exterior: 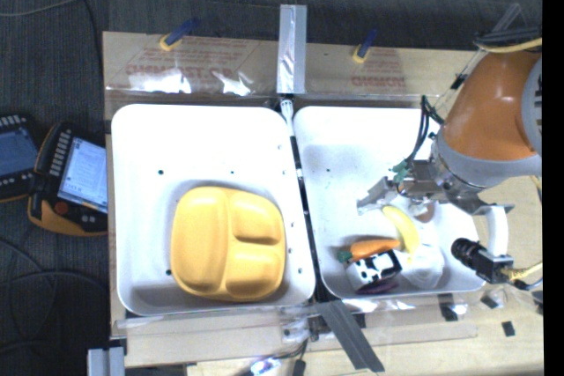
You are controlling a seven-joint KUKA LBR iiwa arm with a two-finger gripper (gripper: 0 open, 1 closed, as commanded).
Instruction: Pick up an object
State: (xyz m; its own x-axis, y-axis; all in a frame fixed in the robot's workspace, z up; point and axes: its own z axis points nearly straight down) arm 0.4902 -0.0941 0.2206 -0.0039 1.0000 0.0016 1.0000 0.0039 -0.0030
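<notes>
Nearest the camera, at the near wall of the right-hand shallow white bin (pixel 352 132), sits a small cluster of objects: an orange carrot-shaped toy (pixel 370 248) with a green end lies across the top of a small black-and-white block (pixel 377 264), with a dark purple item (pixel 381 284) just beside the block on its near side. A pale, translucent rounded object (pixel 425 267) rests to the right of this cluster, touching it.

Just beyond the carrot-shaped toy lies a yellow banana-shaped toy (pixel 403 227), angled from far-left to near-right. The two-finger gripper (pixel 394 192) is positioned directly over its far end. One metallic finger (pixel 374 194) extends to the left of the banana-shaped toy; the other is less distinct, and whether the fingers are apart or together cannot be told. The banana-shaped toy is not visibly between them.

The grey arm with the orange band (pixel 493 119) enters from the right, above the right bin's far-right corner.

The left-hand shallow white bin (pixel 159 136) contains a yellow plastic divided tray (pixel 229 242), positioned toward the near side.

A handheld control pendant with a lit screen (pixel 70 180) lies on the dark floor, left of the bench.
</notes>
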